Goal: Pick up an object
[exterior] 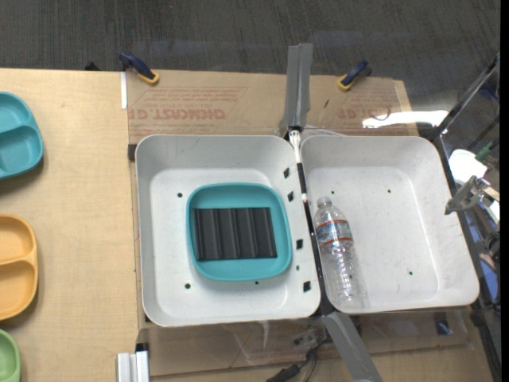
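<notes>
Bottle flat, cap toward back

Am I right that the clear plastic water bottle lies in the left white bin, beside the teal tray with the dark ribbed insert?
Not quite: in the camera view the clear plastic water bottle lies in the right white bin, against its left wall. The teal tray with the dark ribbed insert sits by itself in the left white bin.

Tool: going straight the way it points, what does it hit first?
Probably the right bin floor; the tool hangs over its right rim. The water bottle lies farther left. Depth unclear.
</notes>
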### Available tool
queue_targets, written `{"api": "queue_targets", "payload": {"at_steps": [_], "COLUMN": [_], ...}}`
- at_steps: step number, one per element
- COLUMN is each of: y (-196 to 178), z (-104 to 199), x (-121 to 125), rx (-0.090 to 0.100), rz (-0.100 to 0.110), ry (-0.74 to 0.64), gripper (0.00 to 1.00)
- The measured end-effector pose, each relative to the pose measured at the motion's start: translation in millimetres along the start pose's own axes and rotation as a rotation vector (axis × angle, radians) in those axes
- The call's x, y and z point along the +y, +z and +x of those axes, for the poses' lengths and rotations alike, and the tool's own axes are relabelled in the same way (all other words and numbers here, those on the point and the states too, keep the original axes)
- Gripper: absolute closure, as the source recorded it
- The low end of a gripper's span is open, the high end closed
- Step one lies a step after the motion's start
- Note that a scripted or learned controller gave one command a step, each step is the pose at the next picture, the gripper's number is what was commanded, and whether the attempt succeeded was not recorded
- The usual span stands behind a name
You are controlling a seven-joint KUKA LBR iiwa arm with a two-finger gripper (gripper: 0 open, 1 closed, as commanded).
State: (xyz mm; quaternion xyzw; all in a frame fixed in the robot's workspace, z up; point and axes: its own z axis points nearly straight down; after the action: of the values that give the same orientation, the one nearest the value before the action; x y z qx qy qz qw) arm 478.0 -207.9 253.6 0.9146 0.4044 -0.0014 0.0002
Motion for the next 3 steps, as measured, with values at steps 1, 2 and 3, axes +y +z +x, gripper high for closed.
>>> {"api": "queue_targets", "payload": {"at_steps": [1,2,3], "y": [-2.9,-10.8,-10.7], "z": [22.8,22.8,22.8], "x": [-0.1,0.1,0.1], "rx": [-0.001,-0.004,-0.005], "rz": [0.001,0.004,0.004], "ry": [-0.040,-0.044,-0.043], "gripper": [0.00,1.00,0.00]}}
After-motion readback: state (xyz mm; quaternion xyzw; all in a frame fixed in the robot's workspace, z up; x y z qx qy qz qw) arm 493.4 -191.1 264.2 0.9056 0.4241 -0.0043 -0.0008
